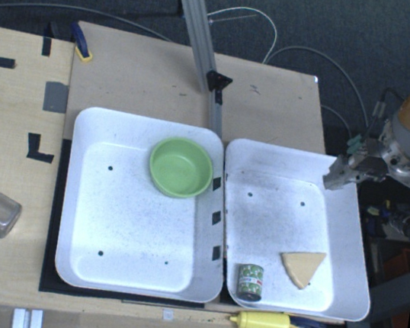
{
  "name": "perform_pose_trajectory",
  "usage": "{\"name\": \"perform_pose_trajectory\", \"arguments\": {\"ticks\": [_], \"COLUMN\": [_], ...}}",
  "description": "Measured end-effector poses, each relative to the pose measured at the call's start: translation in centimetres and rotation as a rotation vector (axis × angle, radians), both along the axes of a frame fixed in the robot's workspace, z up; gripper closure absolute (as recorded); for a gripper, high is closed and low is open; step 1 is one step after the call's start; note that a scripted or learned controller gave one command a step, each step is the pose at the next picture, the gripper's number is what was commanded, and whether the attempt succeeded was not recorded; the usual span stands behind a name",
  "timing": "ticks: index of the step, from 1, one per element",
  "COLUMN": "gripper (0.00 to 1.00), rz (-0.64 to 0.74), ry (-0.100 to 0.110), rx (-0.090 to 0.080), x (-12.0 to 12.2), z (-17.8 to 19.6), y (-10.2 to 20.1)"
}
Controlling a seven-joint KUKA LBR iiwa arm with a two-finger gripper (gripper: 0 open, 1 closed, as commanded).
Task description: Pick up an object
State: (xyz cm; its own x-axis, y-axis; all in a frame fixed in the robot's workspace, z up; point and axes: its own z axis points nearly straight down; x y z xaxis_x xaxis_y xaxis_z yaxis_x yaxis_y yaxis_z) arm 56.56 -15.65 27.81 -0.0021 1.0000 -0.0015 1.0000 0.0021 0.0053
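Tool (pixel 340 175) sits over the right bin's (pixel 349 228) far right rim, touching nothing visible, nothing in its grip; can't tell its opening. Wedge (pixel 303 268) and small can (pixel 250 281) lie near that bin's front; green bowl (pixel 181 167) in left bin (pixel 91 203).
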Motion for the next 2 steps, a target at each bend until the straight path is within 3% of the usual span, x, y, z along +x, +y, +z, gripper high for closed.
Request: {"name": "perform_pose_trajectory", "arguments": {"ticks": [2], "gripper": [1.0], "rz": [0.005], "ry": [0.007], "rx": [0.003], "x": [0.4], "z": [-0.5], "y": [11.8]}}
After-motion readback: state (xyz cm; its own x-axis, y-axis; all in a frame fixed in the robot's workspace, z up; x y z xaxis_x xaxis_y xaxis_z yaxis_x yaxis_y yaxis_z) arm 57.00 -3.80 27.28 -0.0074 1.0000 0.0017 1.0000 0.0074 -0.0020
